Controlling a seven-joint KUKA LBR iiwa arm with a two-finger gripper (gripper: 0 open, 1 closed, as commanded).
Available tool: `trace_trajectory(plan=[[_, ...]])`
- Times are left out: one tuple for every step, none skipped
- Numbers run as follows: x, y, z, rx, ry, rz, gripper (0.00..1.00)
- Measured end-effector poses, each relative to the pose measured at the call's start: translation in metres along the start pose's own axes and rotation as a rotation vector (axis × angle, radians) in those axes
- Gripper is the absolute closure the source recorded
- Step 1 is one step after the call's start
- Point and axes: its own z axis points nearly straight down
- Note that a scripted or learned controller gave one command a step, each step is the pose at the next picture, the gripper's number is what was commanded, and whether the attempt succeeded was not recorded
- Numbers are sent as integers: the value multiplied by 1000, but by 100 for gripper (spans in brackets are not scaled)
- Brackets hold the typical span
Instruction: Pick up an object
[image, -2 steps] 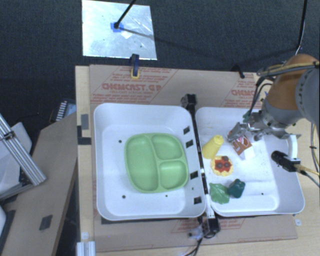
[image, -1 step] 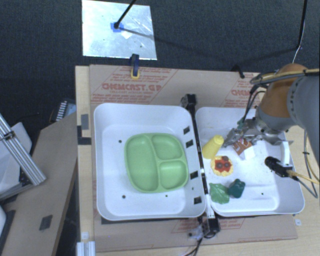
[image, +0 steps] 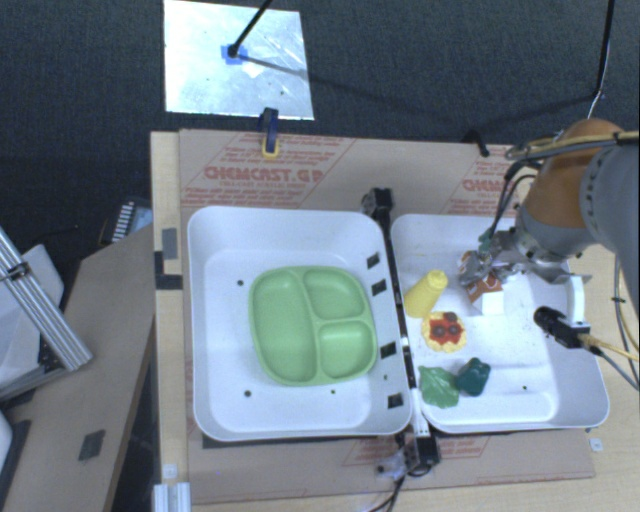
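My gripper (image: 479, 271) hangs low over the upper middle of the right bin (image: 530, 400). Directly under it lies a small red-brown and white block (image: 489, 294); whether the two touch is unclear. A yellow bottle-shaped toy (image: 426, 292) lies to the gripper's left, near the divider. Below that toy sits a round yellow piece with red markings (image: 445, 331). At the bin's front left, a light green leafy piece (image: 437, 386) and a darker green lump (image: 473, 377) rest side by side.
The left bin (image: 215, 330) holds a green plate with three compartments (image: 310, 325). A black clamp strip (image: 392, 300) runs between the bins. The arm (image: 570, 200) with its orange band comes in over the right bin's back right corner.
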Motion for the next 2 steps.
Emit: trace_trajectory(plan=[[7, 3, -45, 3, 2, -4, 100], [6, 10, -110, -1, 0, -5, 100]])
